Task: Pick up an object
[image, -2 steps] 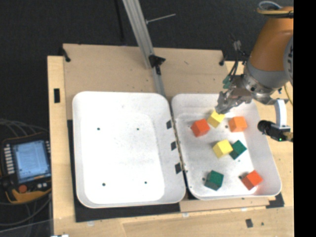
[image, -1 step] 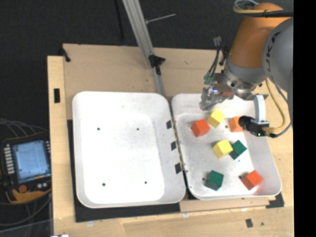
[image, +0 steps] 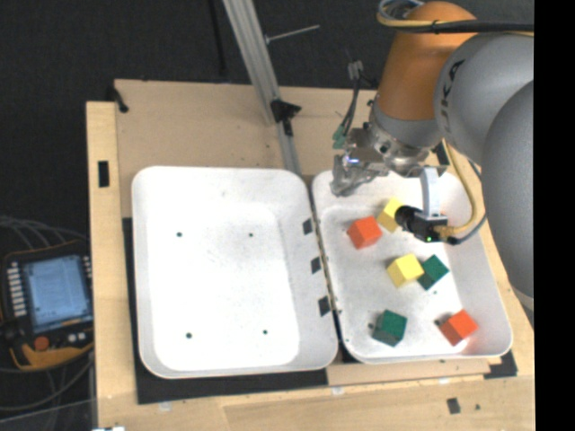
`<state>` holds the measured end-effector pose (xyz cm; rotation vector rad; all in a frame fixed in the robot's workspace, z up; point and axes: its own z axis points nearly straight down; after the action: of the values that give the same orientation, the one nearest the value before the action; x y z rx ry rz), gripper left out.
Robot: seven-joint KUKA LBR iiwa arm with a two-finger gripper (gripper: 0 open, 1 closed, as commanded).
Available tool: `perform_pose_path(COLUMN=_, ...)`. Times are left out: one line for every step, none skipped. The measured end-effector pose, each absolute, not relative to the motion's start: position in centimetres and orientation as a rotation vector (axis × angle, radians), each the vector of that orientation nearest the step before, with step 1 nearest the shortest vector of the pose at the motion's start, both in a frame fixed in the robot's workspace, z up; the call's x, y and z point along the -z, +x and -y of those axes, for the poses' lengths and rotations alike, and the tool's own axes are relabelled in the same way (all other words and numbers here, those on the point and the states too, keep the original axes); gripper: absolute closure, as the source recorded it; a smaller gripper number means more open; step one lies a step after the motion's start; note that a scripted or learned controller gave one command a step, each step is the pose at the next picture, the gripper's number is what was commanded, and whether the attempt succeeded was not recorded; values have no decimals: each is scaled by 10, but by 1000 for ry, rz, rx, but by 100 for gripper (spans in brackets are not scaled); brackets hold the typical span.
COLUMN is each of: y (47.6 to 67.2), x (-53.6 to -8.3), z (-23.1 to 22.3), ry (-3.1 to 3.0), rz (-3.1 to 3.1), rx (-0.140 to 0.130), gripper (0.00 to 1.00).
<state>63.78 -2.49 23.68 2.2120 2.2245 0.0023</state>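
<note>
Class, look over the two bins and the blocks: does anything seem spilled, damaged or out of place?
Nothing stands out. All six blocks lie inside the right bin: orange block, yellow block, yellow block, green block, green block and orange block. None has spilled over a rim, and both bins sit flat.

from my remote seat i saw the wooden bench (image: 180, 124) lying pale against a dark floor (image: 90, 25). the left bin (image: 225, 259) sat on it, its white floor marked by a few small dark dots. a row of small black clips (image: 316, 263) ran along the seam where it met its neighbour. a grey metal post (image: 256, 52) slanted up from the bench's far edge, with a black clamp (image: 285, 111) low on it. off the bench's left side lay a handheld pendant (image: 49, 294) with a bluish screen, cables (image: 36, 232) curling above it
</note>
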Motion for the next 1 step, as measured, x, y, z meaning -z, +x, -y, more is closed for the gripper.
perform_pose_path(y=650, x=-235, z=-15, ry=2212, rz=-2224, rx=-4, gripper=100)
